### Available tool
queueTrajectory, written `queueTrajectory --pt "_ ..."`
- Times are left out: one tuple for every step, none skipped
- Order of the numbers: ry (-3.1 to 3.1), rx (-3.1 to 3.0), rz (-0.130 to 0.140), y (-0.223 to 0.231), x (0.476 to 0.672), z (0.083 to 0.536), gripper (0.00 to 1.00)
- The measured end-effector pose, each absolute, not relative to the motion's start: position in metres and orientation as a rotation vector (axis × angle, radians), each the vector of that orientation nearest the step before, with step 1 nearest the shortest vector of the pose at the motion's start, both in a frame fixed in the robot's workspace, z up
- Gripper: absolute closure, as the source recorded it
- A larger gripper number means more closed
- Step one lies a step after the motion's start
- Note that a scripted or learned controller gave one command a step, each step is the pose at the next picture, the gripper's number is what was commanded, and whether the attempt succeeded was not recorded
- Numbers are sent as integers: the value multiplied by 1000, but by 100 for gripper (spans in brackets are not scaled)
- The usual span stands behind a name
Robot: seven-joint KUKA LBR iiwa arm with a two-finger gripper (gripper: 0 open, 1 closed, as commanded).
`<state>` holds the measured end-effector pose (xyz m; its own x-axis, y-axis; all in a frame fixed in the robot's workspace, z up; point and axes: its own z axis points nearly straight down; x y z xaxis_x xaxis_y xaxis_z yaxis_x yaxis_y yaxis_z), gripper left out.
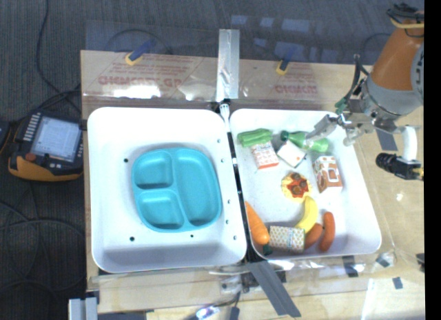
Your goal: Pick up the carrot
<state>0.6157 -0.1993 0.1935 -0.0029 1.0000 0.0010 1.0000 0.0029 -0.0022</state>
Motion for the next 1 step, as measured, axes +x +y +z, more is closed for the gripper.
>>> queueTrajectory --pt "-2334 -2118 -7 -139 591 90 0"
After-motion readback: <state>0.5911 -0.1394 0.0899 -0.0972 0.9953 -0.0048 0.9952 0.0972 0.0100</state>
